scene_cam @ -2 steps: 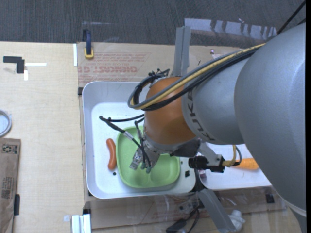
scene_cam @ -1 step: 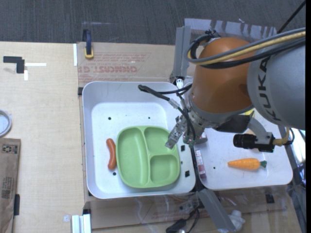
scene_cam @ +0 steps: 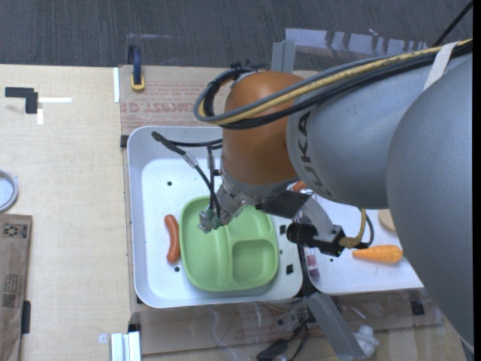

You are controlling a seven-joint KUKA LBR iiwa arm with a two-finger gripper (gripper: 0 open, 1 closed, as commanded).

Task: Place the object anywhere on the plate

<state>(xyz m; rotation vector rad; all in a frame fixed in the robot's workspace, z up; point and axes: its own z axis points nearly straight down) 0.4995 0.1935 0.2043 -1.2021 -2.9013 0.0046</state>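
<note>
Blue-handled clamp point(scene_cam: 136, 66) at far bench edge, black L-shaped bracket point(scene_cam: 22, 97) far left, brown paper package point(scene_cam: 13, 273) near left, metal ring point(scene_cam: 4, 192) at left edge

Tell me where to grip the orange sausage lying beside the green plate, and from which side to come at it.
Grip the sausage at its middle, fingers closing across its narrow width, coming straight down from above. It lies flat on the left bin floor, long axis running up-down in the camera view, apparently just off the green plate rim, so the finger on that side has little room. The gripper hangs over the plate.
</note>
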